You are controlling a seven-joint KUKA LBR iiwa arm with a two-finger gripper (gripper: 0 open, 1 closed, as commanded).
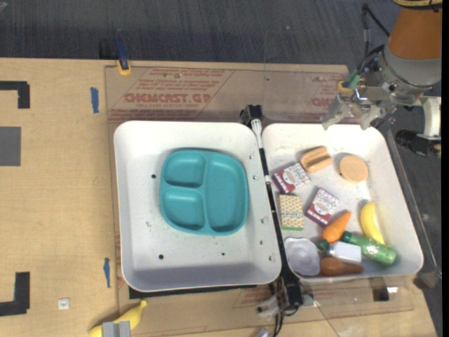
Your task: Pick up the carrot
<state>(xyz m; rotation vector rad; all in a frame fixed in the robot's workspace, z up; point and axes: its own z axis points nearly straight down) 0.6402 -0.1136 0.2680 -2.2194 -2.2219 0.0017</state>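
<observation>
— Where's your carrot [337,225]?
— In the right bin [401,188], between the banana [370,221] and a small packet [322,206].
— And your gripper [353,116]?
— Above the bin's far rim, fingers apart, clasping nothing.

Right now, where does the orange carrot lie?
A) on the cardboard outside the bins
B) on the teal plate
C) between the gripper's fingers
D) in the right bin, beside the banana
D: the carrot lies in the right bin, just left of the banana, apart from the gripper.
</observation>
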